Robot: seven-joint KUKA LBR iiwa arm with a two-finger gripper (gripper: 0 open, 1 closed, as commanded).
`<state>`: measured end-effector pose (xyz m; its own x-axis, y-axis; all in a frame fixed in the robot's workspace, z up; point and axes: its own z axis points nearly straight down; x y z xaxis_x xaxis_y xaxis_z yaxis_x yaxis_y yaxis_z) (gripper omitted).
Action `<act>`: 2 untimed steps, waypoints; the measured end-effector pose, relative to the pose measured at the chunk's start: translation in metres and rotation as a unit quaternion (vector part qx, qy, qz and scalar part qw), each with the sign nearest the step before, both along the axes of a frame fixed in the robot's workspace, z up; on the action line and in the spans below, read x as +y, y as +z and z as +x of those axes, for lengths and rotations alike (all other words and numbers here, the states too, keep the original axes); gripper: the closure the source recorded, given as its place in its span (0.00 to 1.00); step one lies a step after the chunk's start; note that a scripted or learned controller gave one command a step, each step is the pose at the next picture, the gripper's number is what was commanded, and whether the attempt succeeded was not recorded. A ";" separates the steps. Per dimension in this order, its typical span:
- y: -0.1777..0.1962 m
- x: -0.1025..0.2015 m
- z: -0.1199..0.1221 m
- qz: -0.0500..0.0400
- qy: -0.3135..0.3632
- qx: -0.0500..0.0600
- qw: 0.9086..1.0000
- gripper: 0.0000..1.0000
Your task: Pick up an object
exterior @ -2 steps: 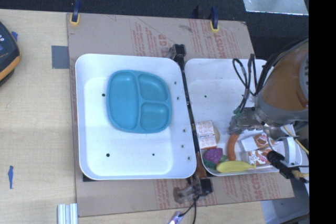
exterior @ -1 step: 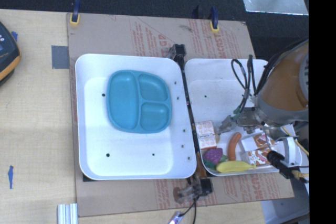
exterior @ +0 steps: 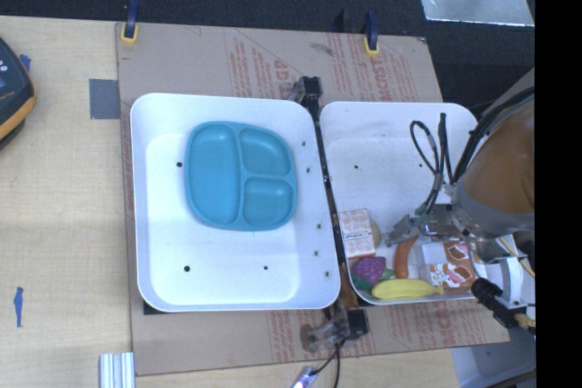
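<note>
You see the grey gripper poised over an orange carrot-shaped toy at five o'clock in the right white bin, approach under way; whether the jaws stand apart, you cannot tell. Next calls for descent and closing.

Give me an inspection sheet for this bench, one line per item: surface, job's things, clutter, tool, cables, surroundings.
Surface: cardboard sheet on a wooden bench, held by two clamps at its far edge; two white bins side by side.
Job's things: in the right bin, near corner: yellow banana, purple grapes, orange carrot, small box, printed packet.
Clutter: blue divided plate in the left bin.
Tool: tool low over the right bin beside the carrot; finger state unclear.
Cables: black cable loop over the right bin.
Surroundings: dark carpet; yellow-and-black device at the bench's left edge.
</note>
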<state>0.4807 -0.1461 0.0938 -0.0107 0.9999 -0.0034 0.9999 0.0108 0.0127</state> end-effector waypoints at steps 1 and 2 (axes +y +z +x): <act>0.010 -0.002 -0.001 -0.001 0.001 0.001 1.000 1.00; 0.098 0.097 0.052 0.003 -0.003 0.007 1.000 1.00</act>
